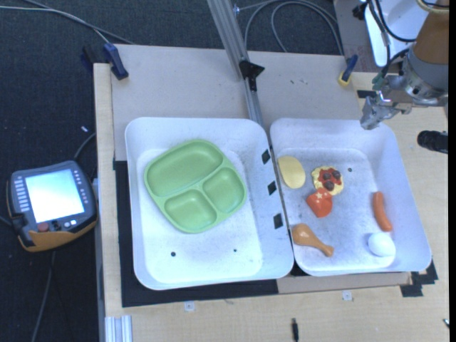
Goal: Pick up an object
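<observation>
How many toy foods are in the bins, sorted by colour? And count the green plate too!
Yellow: 2, a yellow lemon-shaped piece and a yellow pizza slice with red spots
Orange or red: 2, a red-orange pepper-like piece and an orange sausage
Tan: 1, a drumstick
White: 1, an egg
Green: 1, the divided plate
Total: 7

**Pickable items, all in right bin**

Six small toy foods lie loose on the right bin [399, 155] floor. Pale yellow oval piece [291, 172] near left wall. Yellow pizza-like piece with red spots [328, 179] just right of it, touching a red-orange chunk [320, 204] below. Tan drumstick [312, 239] at lower left, lying slanted. Orange sausage [382, 211] upright-ish at right side. White egg [380, 245] lower right.
</observation>
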You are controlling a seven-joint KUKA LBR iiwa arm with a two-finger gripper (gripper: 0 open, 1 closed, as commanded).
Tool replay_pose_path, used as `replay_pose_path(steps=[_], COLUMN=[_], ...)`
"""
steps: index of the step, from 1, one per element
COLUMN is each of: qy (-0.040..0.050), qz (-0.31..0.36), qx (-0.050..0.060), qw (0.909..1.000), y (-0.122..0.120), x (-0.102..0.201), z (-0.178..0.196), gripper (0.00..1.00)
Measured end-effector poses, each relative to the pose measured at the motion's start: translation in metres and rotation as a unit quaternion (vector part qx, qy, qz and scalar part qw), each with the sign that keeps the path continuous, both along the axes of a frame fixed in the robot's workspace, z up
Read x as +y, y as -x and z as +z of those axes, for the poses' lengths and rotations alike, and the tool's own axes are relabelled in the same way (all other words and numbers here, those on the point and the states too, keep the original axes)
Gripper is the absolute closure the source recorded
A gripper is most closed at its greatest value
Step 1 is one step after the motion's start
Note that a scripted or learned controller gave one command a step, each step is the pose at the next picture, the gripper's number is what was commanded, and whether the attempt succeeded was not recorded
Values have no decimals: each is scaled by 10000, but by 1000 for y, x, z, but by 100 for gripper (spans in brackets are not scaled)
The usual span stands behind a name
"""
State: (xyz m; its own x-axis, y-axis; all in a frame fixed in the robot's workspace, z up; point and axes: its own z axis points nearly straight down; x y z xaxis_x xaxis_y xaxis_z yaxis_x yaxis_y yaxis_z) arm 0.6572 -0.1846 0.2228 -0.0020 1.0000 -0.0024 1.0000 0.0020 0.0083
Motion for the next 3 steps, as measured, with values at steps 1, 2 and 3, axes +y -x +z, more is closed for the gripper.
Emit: replay_pose_path(steps=[1,2,3], qy=[0,-21,-22], qz=[-4,10,10], qx=[4,52,60], qw=[10000,10000,10000], y=[-1,10,25], x=[0,50,92], z=[40,44,31], gripper=[100,100,100])
